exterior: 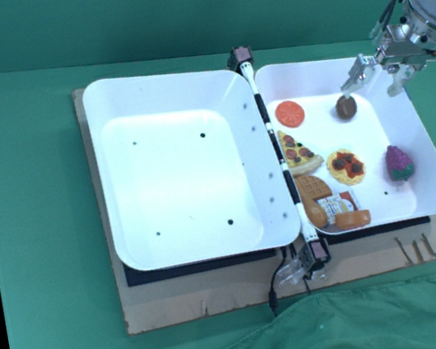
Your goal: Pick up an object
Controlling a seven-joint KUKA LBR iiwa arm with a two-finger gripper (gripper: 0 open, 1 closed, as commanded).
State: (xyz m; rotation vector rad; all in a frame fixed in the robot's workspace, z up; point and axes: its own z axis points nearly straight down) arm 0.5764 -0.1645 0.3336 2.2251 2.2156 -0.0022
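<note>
The right bin [421,143] holds several toy foods: a red tomato slice [290,113], a brown round piece [346,108], a pizza slice [298,152], a small round tart [346,166], a purple grape bunch [399,163], a waffle [313,188], a labelled packet [339,205] and an orange sausage [351,219]. My gripper [375,78] hovers over the bin's far right corner, open, with its fingers spread and nothing between them. Its left fingertip [351,83] is just above the brown piece.
The left bin [177,177] sits beside the right one, separated by a black-and-white divider bar [273,147]. Both rest on a cardboard sheet [206,297] over green cloth. The arm comes in from the upper right.
</note>
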